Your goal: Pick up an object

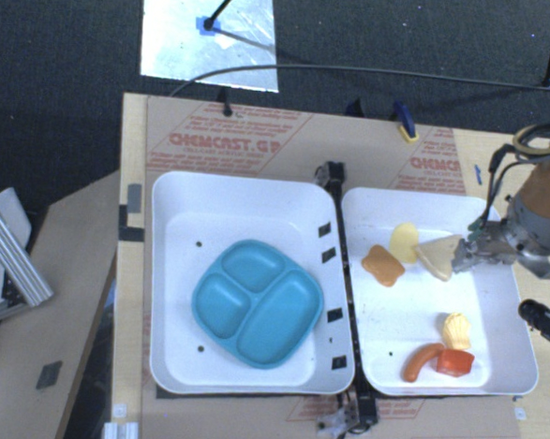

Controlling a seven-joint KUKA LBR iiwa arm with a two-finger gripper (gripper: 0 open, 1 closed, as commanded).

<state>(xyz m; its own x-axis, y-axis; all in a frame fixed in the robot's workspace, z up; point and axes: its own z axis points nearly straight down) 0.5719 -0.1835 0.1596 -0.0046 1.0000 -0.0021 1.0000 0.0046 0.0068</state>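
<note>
The right bin [504, 305] holds several toy food pieces. An orange piece [383, 265] lies near its left wall, with a pale yellow piece [404, 240] just behind it. A beige wedge [436, 256] lies to their right. My gripper [470, 255] sits low at the wedge's right end, touching or nearly touching it, and the arm comes in from the right. Toward the front lie a yellow ridged piece [455, 330], an orange-red sausage [421, 362] and a red piece [456, 363].
A blue divided plate [257, 302] fills the middle of the left bin [186, 217]. A dark divider with clips [337, 265] runs between the bins. A black part of the arm [542, 319] overhangs the right bin's right rim.
</note>
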